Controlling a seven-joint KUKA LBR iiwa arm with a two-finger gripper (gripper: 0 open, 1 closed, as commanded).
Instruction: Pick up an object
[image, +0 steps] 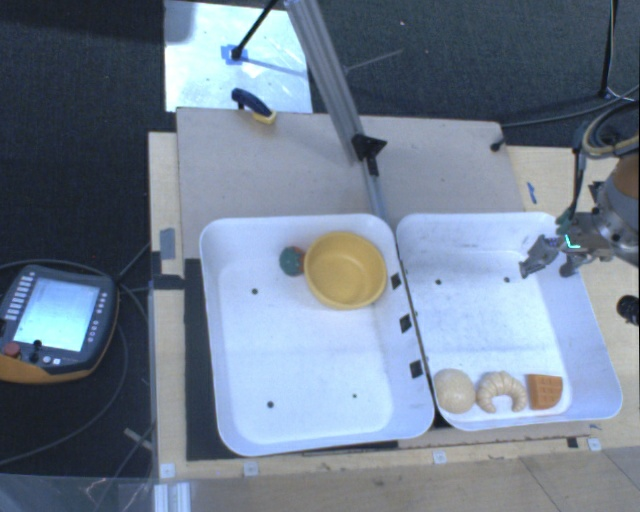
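Note:
My gripper hangs over the right edge of the right bin, its fingers spread open with nothing between them. Along that bin's front wall lie a pale round bun, a cream croissant and an orange square cracker, all well in front of the gripper. The left bin holds a yellow bowl at its back right, and a small dark green ball touches the bowl's left side.
A slanted metal pole crosses the board behind the bins and ends in a black clamp. A teach pendant lies on the floor at far left. A blue and yellow clip sits at the board's back edge.

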